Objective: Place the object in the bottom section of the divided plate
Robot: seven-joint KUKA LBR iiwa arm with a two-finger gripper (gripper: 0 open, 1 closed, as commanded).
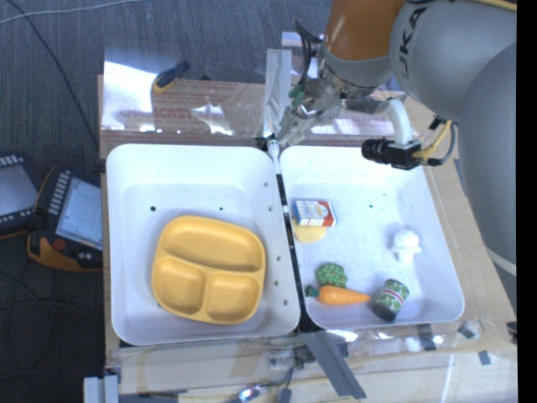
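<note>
Lying nearest in the right bin (436, 225) are a carrot (342, 295), a green can (389, 299) and broccoli (331, 274), with a white piece (406, 243) and a small carton (314, 213) sitting farther back. A yellow divided plate (209, 269) is resting in the left bin (134, 183). Beyond the bins, the gripper (289, 127) is hovering over their shared back edge; I cannot tell how it is set.

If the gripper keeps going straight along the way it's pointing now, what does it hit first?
Probably the raised rim where the two bins meet: the gripper points down-left right above it. Depth is hard to judge from this one view.
</note>
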